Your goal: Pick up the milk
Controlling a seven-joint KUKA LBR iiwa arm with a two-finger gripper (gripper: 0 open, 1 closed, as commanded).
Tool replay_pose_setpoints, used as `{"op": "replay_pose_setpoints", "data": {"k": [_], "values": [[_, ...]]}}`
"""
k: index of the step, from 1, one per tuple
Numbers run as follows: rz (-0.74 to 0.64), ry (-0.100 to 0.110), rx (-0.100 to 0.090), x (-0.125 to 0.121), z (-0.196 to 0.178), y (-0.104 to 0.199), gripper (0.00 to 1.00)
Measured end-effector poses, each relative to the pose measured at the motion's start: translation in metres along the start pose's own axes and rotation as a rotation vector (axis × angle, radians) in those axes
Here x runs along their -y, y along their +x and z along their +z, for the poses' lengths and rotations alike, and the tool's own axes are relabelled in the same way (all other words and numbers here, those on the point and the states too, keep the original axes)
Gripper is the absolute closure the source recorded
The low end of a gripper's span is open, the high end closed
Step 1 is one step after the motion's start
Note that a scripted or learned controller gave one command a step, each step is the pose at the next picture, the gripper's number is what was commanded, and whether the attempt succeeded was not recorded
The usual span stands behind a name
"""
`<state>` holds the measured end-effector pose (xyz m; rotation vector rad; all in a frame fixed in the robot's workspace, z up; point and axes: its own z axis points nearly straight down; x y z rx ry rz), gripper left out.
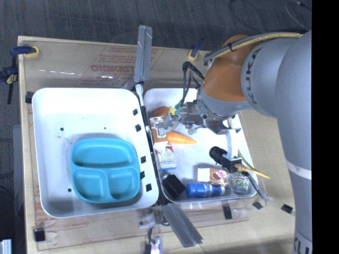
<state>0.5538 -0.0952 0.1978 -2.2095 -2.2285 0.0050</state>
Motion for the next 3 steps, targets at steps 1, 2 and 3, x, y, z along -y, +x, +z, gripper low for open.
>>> {"op": "replay_pose_setpoints", "data": {"k": [1,2,3], "values": [[-0.125,-0.003,0.001,0.051,0.037,-0.104,0.0],[-0.243,-0.004,0.001,0.077,0.079,-0.115,0.0],[-0.353,-0.003,0.0,0.077,0.107,-0.114,0.0]]}}
